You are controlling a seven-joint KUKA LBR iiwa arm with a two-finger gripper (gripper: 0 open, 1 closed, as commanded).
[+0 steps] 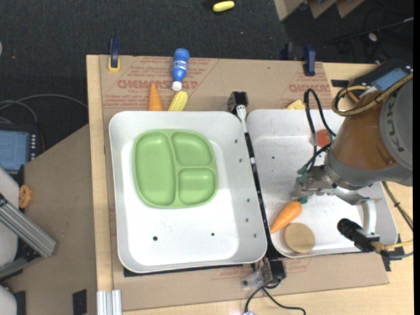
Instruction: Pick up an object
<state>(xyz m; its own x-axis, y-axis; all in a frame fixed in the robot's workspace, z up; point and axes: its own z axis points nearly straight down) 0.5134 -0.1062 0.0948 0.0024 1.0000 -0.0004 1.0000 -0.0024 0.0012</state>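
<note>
Gripper (307, 190), mine, low in right bin (282, 146) just beside carrot (286, 216), likely placed to take it; its opening I cannot tell; disc (300, 237) lies near.

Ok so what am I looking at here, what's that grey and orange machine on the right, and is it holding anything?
This is one picture from a camera fixed above a bench, looking down at a slant. The machine is a robot arm reaching in from the right. At its tip is a gripper, its hand, over the right bin. In that bin, close by the gripper, lie a carrot and a tan disc. The left bin holds a green plate. A bottle lies on the bench behind it. I see nothing held.
</note>
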